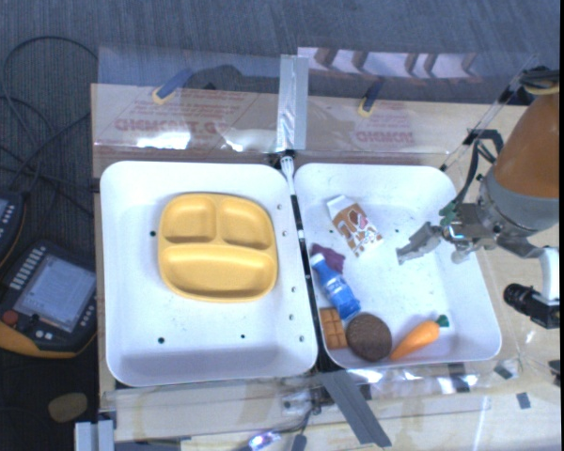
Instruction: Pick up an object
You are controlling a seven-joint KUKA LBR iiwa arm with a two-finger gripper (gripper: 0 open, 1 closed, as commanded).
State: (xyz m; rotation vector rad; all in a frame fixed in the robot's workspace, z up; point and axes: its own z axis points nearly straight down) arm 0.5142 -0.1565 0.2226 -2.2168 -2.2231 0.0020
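The gripper (423, 244) hung open and empty over the right bin (470, 332); the snack packet (353, 225) lay just left of it (long axis running far-left to near-right).

Dark carpet (216, 7), trailing black cables (19, 111)

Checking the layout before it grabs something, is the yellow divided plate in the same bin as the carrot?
No, the yellow plate lies in the left bin, while the carrot lies in the right bin.
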